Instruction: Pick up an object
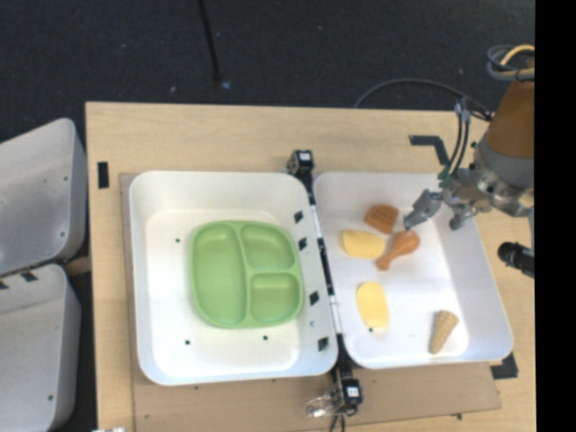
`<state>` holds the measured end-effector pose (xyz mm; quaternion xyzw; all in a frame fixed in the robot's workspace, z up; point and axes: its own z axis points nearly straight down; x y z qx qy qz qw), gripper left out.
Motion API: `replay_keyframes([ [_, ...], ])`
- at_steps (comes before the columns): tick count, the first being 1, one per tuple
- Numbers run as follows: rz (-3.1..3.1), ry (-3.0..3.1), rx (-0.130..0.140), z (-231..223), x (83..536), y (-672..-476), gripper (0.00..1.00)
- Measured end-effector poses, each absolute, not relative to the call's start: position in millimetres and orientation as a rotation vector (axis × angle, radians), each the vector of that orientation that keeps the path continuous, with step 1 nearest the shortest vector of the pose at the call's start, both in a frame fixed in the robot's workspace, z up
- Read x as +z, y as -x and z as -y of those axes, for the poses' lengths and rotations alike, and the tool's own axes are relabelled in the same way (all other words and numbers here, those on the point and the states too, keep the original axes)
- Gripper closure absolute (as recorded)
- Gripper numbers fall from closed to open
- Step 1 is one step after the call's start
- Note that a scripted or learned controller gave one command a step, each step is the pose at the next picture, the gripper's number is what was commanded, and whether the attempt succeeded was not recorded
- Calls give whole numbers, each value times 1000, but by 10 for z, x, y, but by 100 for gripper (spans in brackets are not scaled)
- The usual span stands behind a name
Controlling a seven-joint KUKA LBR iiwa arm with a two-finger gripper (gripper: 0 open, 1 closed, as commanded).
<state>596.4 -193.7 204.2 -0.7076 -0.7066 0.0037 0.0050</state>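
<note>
Top-down cam: jaws [441, 209] look spread apart, gripping nothing, hovering over the right bin [477, 282] just above the toy drumstick [398, 249]; bread-like piece [382, 217] and two yellow pieces nearby, green divided tray [245, 273] in left bin

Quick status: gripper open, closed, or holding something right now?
Gripper: open, holding nothing, fingers spread above the right bin near the drumstick.
</note>
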Motion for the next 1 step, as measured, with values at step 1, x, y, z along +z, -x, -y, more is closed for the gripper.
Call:
replay_keyframes([
  [1,2223,2221,-1,1934,2122,-5994,0],
])
